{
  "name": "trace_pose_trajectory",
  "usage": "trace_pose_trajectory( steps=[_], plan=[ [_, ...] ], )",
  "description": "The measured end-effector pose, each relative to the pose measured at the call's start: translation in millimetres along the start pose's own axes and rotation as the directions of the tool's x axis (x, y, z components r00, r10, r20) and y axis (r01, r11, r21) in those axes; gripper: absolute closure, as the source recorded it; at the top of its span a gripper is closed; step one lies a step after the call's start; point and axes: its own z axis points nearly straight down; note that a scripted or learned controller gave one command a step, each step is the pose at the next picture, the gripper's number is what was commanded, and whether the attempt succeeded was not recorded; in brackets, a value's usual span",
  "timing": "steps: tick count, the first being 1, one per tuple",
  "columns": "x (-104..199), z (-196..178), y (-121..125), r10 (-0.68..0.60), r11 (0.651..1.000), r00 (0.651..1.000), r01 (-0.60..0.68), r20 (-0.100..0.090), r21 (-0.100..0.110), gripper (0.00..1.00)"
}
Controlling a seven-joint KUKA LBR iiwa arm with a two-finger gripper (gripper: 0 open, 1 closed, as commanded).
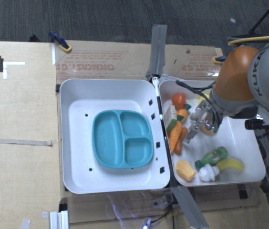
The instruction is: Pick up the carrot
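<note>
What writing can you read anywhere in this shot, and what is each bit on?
"KU": large grey letters on the arm, cut off at the picture's edge.
Red print on the cardboard strip behind the bins: upside down and blurred; not readable.
More red print on the cardboard behind the right bin: also blurred, not readable.
No readable text on the blue plate, the bins or the toy food.

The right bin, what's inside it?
The right bin holds a carrot, a tomato, corn, a banana, a green bottle and a yellow shell-like toy. The arm covers the bin's back corner.
</note>
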Motion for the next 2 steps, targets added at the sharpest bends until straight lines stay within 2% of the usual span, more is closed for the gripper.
trace_pose_trajectory(
  steps=[1,2],
  plan=[
    [-44,-1,35,0.159,0.987,0.987,-0.159,0.003,0.002,0.0],
    [-3,-100,102,0.271,0.963,0.963,-0.271,0.001,0.0,0.0]
  ],
)
